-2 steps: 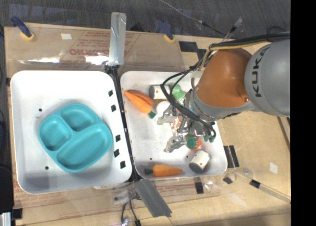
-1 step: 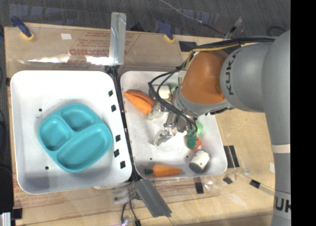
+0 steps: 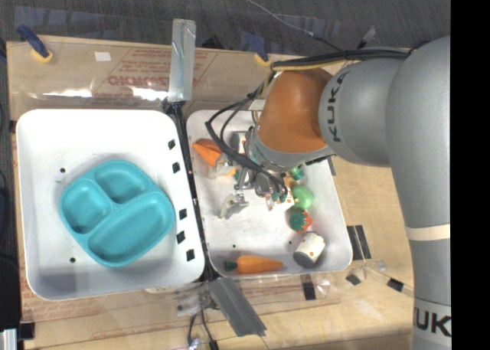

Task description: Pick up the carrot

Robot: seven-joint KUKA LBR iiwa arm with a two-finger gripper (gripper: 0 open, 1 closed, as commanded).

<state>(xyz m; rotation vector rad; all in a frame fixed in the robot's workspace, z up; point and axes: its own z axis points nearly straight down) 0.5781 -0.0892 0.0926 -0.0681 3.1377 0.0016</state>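
Note:
The carrot (image 3: 258, 265) is orange with a small green end and lies flat along the front wall of the right bin (image 3: 331, 188). My gripper (image 3: 239, 197) hangs below the orange wrist band over the middle of that bin. It is further back than the carrot and well apart from it. Nothing of the carrot touches it. The arm's grey body covers the bin's back right corner.
An orange wedge-shaped toy (image 3: 207, 151) lies at the right bin's back left. A green ball (image 3: 303, 197), a red and green toy (image 3: 299, 220) and a white cylinder (image 3: 310, 249) sit along its right side. A teal divided plate (image 3: 116, 210) rests in the left bin (image 3: 46, 134).

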